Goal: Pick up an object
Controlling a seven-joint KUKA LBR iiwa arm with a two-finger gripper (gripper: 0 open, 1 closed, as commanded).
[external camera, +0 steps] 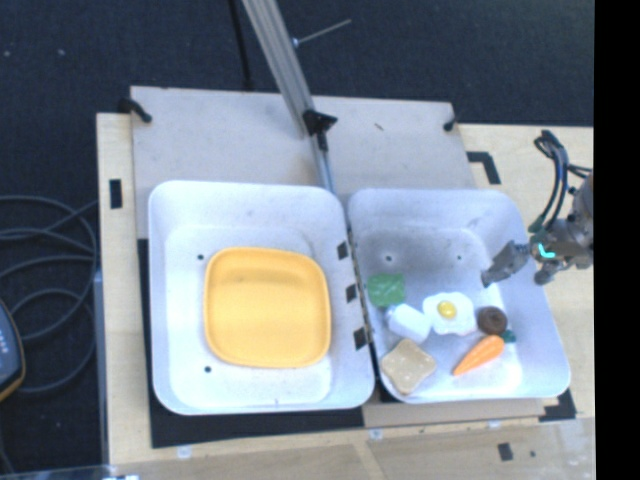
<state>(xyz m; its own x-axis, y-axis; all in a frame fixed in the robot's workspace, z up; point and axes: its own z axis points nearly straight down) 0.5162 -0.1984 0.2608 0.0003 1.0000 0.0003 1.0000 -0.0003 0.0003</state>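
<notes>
Approach step: gripper [520, 263] above the right bin [540, 363].
We cannot tell its state; next, we judge, it must descend onto 1 item, perhaps the carrot [478, 354].

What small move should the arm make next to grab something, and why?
Probably ease the gripper forward and down toward the brown round piece: it hovers at the right bin rim, holding nothing, and that piece lies nearest.

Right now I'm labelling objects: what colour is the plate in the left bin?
Yellow-orange plate, clearest in the camera view.
</notes>
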